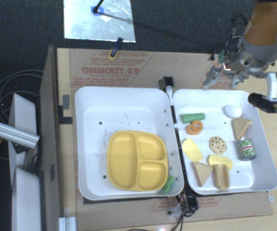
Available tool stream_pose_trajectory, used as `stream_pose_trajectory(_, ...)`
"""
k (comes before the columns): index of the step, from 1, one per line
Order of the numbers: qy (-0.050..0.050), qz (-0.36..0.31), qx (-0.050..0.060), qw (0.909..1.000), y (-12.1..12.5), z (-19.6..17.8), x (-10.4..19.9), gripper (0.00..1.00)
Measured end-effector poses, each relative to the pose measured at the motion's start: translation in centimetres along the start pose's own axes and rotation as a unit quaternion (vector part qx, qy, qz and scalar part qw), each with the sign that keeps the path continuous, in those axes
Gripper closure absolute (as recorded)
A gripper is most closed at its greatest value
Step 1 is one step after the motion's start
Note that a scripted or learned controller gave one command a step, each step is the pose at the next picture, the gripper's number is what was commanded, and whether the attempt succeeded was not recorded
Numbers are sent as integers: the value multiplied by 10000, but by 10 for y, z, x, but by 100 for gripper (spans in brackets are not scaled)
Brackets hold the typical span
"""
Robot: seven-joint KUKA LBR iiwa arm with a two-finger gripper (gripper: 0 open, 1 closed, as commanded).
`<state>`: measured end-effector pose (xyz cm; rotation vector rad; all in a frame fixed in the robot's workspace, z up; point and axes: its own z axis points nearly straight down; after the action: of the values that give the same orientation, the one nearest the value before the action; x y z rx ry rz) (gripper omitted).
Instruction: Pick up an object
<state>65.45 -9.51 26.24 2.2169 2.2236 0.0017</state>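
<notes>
Bench, two shallow white bins side by side on a cardboard sheet.

Left bin point(88, 105): one yellow compartment tray point(137, 160), three wells, lying flat toward the near wall. Small green piece point(168, 184) wedged just beside the tray's near right corner, against the bin wall. Likely the drop-off side, since all loose pieces sit elsewhere.

Right bin point(268, 172): toy food, scattered loosely and mostly apart, which leaves room for fingers around each piece.
- Green cylinder point(192, 117), lying on its side near the dividing wall.
- Orange ring-shaped piece point(194, 127), touching or just beside the green cylinder.
- White egg-like piece point(233, 111), toward the far right.
- Tan wedge point(241, 127), just below the white piece.
- Small can with green label point(246, 149), upright or slightly tilted, just beside the tan wedge.
- Speckled cookie point(218, 145), flat, mid-bin.
- Yellow chip-like piece point(192, 149), flat.
- Tan triangular slice point(201, 173), and a tan block point(220, 176) topped by a yellow piece point(220, 161), clustered at the near wall.

Gripper point(223, 80): above the far rim of the right bin, clear of all contents, nothing between the fingers point(210, 80), which appear spread apart. Arm point(266, 18) entering from the right, raised. Judged an approach stage, pick not yet made; no single target evident, nearest candidates being the white piece and the green cylinder.
</notes>
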Motion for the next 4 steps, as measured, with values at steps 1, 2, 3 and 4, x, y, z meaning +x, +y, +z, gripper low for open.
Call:
stream_pose_trajectory(1, 16, 29, 98, 9999, -78, 157, -14, 0)
stream_pose_trajectory(2, 17, 27, 59, 10000, -168, 173, -6, 0)
stream_pose_trajectory(3, -13, 32, -2, 10000, -169, 177, -60, 0)
stream_pose_trajectory(4, -17, -18, -60, 10000, -109, 94, -58, 0)
